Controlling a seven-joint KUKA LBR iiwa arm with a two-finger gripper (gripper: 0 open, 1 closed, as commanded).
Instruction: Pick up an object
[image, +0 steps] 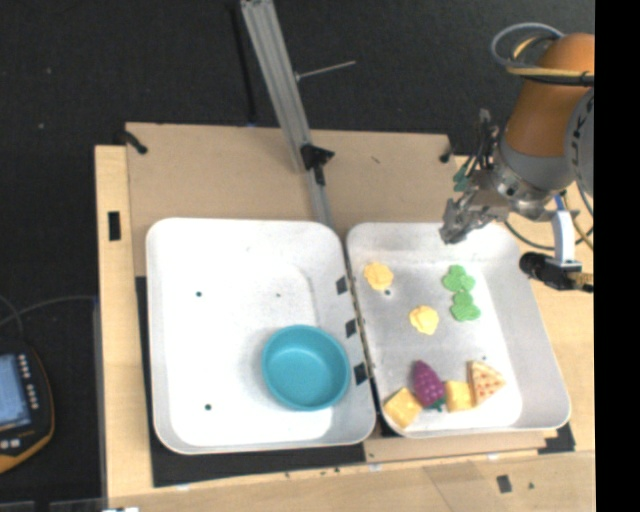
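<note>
Gripper (458, 226), fingers' spread indiscernible, hovers at upper right; green toy (460, 293) lies just below, yellow pieces (424, 319) nearby.

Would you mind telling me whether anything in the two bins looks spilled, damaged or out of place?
Nothing stands out. The blue bowl sits upright in the left bin; the toy foods lie loose in the right bin, none over a rim.

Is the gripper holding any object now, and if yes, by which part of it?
Nothing is held. The gripper hangs over the far edge of the right bin, with no object between its fingers; the green toy lies apart below it.
</note>
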